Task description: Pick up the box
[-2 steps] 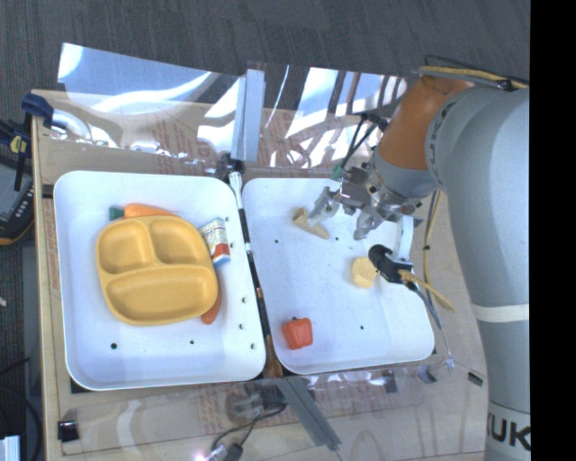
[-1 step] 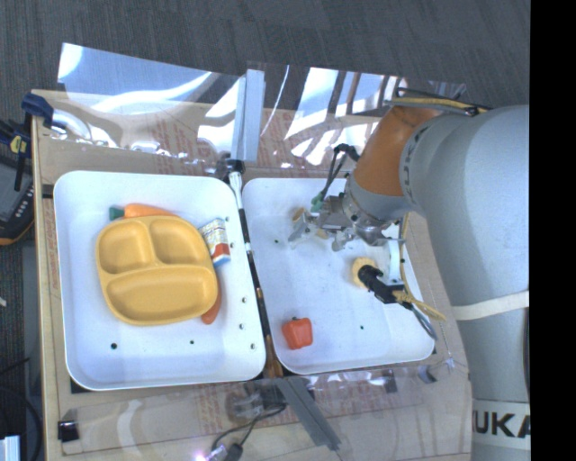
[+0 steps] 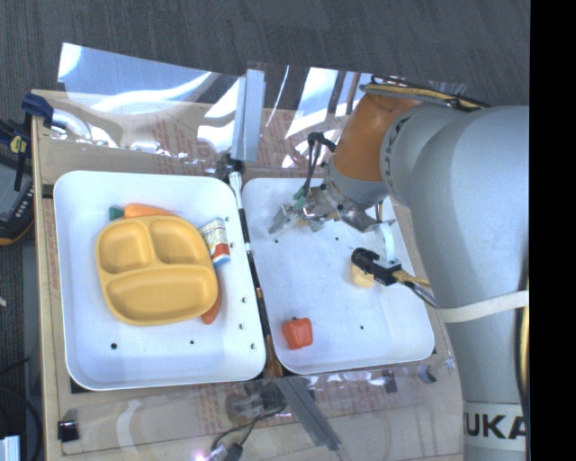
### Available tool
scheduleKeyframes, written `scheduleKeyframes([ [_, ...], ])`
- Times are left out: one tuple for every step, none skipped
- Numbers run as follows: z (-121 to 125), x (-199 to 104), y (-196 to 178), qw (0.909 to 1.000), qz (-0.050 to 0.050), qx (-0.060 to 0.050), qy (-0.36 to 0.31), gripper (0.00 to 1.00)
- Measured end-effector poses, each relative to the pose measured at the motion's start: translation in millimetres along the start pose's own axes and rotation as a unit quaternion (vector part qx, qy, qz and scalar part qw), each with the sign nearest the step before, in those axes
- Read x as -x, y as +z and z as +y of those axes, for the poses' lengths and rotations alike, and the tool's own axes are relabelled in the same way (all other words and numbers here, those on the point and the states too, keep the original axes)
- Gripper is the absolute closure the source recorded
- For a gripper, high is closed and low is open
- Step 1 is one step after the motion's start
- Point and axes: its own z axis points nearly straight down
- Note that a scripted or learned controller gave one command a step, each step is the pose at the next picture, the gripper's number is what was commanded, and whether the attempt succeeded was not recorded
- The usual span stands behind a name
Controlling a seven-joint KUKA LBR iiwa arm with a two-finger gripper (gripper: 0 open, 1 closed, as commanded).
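box [image 3: 215, 241] in left bin, by tray | gripper [image 3: 301, 212] in right bin, well apart | fingers: can't tell

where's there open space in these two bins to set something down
Right bin: bare floor between the pincer and the red block. Left bin: open strip along the near wall, below the yellow tray. Crowded beside the small box wedged against the tray.

Dark grey carpet floor [image 3: 135, 27], wooden bench [image 3: 162, 414]
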Motion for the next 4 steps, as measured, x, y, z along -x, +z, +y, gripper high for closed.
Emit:
scheduleKeyframes([
  [19,-44,0,0.994,0.0,0.0,0.109,0.0],
  [-27,18,1,0.994,0.001,-0.003,0.109,0.0],
  [-68,-45,2,0.9782,0.001,-0.004,0.208,0.0],
  [-68,-43,-8,0.9785,0.0,-0.006,0.206,1.0],
])
